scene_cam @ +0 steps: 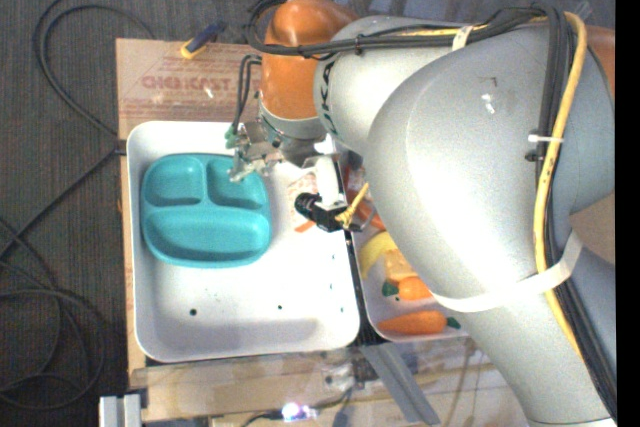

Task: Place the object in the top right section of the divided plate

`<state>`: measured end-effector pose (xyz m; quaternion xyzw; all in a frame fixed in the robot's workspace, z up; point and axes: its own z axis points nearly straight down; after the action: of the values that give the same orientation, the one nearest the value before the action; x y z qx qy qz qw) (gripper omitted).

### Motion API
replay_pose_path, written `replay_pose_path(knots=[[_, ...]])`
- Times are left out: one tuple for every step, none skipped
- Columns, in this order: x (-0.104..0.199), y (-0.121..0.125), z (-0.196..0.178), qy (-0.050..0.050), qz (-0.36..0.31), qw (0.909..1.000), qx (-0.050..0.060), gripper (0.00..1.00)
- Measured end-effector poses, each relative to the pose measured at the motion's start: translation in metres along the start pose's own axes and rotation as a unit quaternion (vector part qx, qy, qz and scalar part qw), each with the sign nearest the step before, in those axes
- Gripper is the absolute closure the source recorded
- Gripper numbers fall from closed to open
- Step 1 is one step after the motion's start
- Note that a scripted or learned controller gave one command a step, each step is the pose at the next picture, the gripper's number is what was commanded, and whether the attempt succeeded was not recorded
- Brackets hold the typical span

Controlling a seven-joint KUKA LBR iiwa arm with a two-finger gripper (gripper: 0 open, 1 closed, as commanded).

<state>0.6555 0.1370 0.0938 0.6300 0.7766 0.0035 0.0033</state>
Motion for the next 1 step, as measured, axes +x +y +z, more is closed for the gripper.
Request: replay_pose_path(knots=[[0.0183, -0.0061, -0.0021, -0.011, -0.049, 0.9987, 0.000, 1.00]])
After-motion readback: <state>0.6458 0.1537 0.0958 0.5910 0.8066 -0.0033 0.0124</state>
